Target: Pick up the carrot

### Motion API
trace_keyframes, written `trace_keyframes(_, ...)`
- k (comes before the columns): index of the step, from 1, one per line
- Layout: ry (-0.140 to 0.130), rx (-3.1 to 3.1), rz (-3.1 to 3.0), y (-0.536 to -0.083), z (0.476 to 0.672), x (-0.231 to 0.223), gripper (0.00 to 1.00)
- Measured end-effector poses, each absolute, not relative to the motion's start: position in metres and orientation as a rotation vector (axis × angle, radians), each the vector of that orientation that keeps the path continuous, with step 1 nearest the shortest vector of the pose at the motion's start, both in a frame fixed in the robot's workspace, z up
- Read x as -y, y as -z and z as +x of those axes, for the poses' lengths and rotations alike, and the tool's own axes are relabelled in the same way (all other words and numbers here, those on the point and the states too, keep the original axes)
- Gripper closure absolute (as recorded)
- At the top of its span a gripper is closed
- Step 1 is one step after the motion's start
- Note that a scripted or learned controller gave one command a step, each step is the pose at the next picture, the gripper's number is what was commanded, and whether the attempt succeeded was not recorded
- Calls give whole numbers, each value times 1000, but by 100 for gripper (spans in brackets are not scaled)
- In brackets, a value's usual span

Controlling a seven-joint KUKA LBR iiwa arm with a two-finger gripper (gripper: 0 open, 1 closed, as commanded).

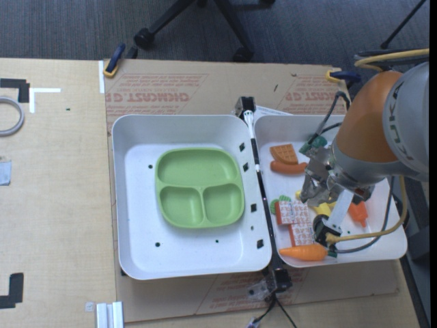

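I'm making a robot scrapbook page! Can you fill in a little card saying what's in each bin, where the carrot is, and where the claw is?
left bin: a green divided plate
right bin: toy foods, packed close together
carrot: lying flat at the near edge of the right bin, green top pointing right
claw: hanging above the middle of the right bin, apart from the carrot
other toys: hot dog, waffle piece, red-and-white box
carrot picked up: not yet

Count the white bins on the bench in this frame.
2: the left bin holds a green divided plate; the right bin holds the carrot and other toy items, partly hidden by the arm.
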State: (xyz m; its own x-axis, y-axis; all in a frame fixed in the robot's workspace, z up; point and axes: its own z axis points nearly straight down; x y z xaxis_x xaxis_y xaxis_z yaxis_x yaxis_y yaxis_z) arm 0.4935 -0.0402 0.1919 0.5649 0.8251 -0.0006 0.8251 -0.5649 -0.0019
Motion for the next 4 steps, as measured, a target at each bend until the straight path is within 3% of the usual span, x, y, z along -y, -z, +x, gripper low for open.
trace_keyframes(1, -2, 1465, -2777, -192, 494, 40, 0)
trace_keyframes(2, -2, 1463, -2780, -192, 559, -15, 0)
trace_keyframes(3, -3, 1090, -2946, -262, 478, -16, 0)
trace_keyframes(4, -4, 1467, -2776, -192, 523, -23, 0)
